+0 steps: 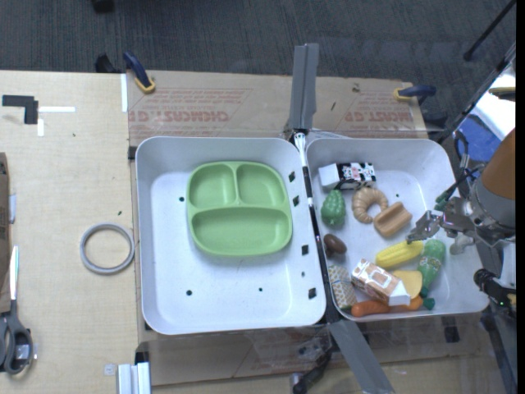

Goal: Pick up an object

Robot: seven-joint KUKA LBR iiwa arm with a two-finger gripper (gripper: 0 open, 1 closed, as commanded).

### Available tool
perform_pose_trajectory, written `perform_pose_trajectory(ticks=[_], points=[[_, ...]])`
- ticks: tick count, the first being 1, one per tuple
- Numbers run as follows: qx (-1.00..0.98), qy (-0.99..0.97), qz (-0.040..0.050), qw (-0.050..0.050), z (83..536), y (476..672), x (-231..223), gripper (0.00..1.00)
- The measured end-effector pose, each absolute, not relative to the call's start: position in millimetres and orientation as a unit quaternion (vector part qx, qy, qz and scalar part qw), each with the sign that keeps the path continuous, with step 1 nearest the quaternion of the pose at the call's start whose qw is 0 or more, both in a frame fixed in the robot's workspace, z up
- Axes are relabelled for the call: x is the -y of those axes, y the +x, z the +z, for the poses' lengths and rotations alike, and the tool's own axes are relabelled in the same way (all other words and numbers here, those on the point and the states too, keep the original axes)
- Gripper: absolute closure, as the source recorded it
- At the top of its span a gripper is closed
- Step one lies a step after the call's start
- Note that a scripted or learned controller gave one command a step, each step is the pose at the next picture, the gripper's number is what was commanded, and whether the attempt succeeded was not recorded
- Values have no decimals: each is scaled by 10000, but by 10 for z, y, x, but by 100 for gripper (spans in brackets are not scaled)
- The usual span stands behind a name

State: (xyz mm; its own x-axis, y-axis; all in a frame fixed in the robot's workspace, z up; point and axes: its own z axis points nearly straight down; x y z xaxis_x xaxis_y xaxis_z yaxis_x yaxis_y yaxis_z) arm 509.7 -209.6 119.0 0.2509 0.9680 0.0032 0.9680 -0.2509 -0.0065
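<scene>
Two bins sitting side by side; right bin [426, 150] holding toy food. Gripper [428, 226] hovering near its right edge, just above the corn [399, 255] and green bottle [432, 261], touching neither that I can tell. Grip state: cannot tell. Arm [500, 187] leaning in from right.
</scene>
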Motion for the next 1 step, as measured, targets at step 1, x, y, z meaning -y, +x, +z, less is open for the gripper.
perform_pose_trajectory(ticks=[1], points=[[6071, -7946, 23, 24, 1624, 5301, 2013, 0]])
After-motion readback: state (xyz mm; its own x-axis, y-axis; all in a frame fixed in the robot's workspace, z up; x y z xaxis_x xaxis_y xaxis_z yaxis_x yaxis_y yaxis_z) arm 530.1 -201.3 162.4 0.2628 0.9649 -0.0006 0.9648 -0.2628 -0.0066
